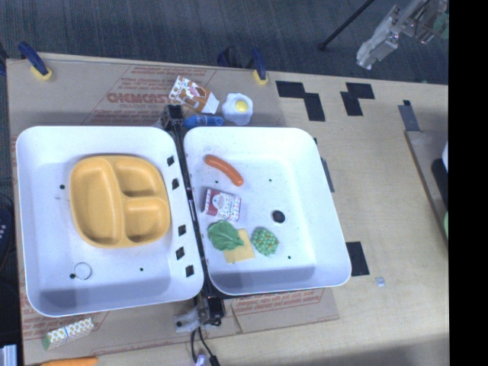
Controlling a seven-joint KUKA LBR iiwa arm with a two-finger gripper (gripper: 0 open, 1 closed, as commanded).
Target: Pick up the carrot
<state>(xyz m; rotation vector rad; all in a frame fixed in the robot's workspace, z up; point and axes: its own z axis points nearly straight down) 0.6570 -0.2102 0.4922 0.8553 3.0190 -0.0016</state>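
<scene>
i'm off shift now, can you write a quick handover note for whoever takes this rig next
Gripper: up at the top right, off the bench, well away from both bins, holding nothing I can see; whether it is open is unclear.
Carrot: lying in the right bin, near its upper left corner, above a small packet.
Left bin: holds a yellow tray.
Done: nothing yet.
Left: reach in, grasp the carrot, lift it.

Single fixed camera above the counter [381,204], looking down at a slant; both white bins [320,204] mid-frame, moderately far, floor along top.
</scene>
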